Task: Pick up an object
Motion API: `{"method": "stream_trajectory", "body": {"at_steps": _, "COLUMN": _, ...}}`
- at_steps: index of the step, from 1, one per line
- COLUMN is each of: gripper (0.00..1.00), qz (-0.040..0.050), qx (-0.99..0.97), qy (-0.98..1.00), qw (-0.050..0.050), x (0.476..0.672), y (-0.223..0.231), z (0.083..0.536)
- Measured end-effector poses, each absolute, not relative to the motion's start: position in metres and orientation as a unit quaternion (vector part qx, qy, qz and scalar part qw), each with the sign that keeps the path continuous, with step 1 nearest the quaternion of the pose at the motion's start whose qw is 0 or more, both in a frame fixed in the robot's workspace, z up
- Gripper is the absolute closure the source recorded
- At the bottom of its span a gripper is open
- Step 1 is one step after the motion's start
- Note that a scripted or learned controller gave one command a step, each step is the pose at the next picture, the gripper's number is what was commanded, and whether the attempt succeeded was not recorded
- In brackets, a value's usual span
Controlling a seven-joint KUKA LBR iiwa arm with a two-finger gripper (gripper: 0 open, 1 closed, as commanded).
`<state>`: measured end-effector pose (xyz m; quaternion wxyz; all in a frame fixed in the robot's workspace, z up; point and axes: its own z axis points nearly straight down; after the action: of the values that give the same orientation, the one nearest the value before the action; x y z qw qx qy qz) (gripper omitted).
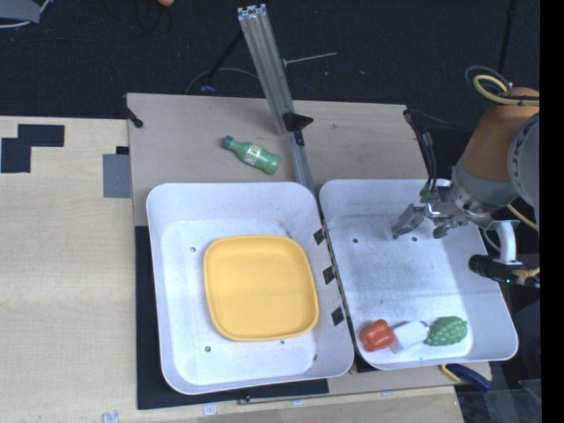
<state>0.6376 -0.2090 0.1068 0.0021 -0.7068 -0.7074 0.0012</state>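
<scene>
Nearest the lens, a red pepper (377, 334), a small white piece (410, 333) and a green bumpy item (447, 330) line the right bin's (388, 263) front edge; the gripper (421, 224) hovers over that bin's far side, fingers spread, holding nothing; a yellow plate (260, 286) fills the left bin (176, 236); a green bottle (251, 154) lies on the bench (352, 139) beyond.

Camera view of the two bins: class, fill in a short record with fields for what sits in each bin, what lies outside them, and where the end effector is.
left bin: one yellow plate, lying flat
right bin: red object, white object and green bumpy object in a row along the near edge
outside the bins: green bottle, lying on its side on the bench behind the left bin
end effector: over the far part of the right bin, apart from the three objects
holding anything: nothing visible between its fingers
</scene>
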Motion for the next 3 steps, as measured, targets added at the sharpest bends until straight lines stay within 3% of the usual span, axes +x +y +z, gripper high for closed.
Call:
{"method": "stream_trajectory", "body": {"at_steps": 1, "gripper": 0.0, "qz": 0.0004, "qx": -0.706, "qy": -0.708, "qw": 0.001, "x": 0.638, "y": -0.208, "z": 0.09}}
{"method": "stream_trajectory", "body": {"at_steps": 2, "gripper": 1.0, "qz": 0.0003, "qx": -0.706, "qy": -0.708, "qw": 0.0, "x": 0.638, "y": -0.208, "z": 0.101}}
{"method": "stream_trajectory", "body": {"at_steps": 3, "gripper": 1.0, "qz": -0.0012, "qx": -0.707, "qy": -0.707, "qw": -0.002, "x": 0.641, "y": -0.21, "z": 0.164}}
